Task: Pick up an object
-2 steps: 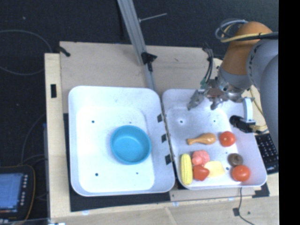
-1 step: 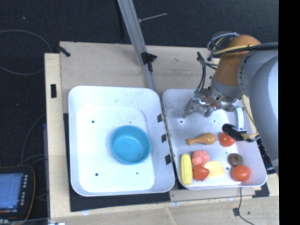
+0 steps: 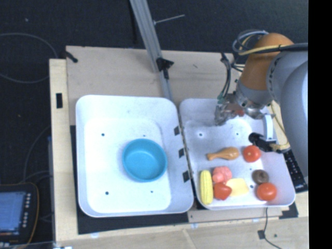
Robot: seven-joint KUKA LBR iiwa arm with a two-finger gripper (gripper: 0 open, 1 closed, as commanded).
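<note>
The gripper (image 3: 226,113) hangs over the back of the right bin (image 3: 193,113), nothing seen in its grasp, so the approach seems unfinished; it likely must drop toward the drumstick (image 3: 224,153) lying just in front of it.

Free floor at the far end of the right bin

The right bin (image 3: 193,119) is bare at its far part; toy food crowds its near part, from corn cob (image 3: 206,187) to tomato (image 3: 266,191).
</note>
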